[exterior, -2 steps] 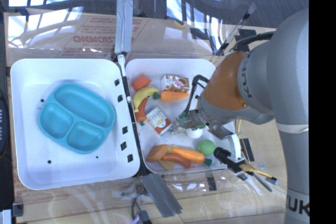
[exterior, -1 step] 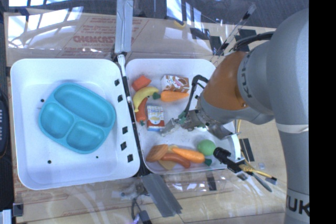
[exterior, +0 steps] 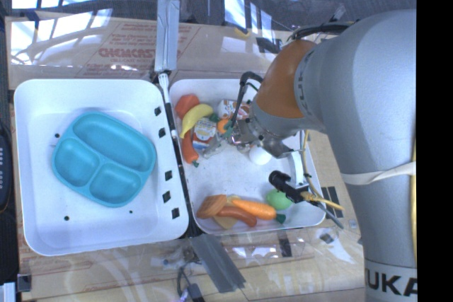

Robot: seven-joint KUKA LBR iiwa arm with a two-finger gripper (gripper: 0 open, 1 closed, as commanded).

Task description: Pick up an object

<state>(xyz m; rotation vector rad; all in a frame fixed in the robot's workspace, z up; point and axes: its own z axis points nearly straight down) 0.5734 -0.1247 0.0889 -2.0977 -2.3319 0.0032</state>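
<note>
The right bin (exterior: 233,177) holds several toy foods. At its far left lie a yellow banana (exterior: 195,117), an orange-red round piece (exterior: 185,104), a red piece (exterior: 189,150) and a small printed packet (exterior: 205,134). My gripper (exterior: 238,132) is low in the far middle of this bin, right beside the packet and a small orange piece (exterior: 223,126). A white round thing (exterior: 260,155) lies just under the wrist. I see nothing lifted off the bin floor.
Along the right bin's near wall lie an orange carrot (exterior: 252,208), a brown bread piece (exterior: 211,206) and a green piece (exterior: 279,200). The left bin (exterior: 42,223) holds a blue divided plate (exterior: 103,158). The grey arm covers the bin's right side.
</note>
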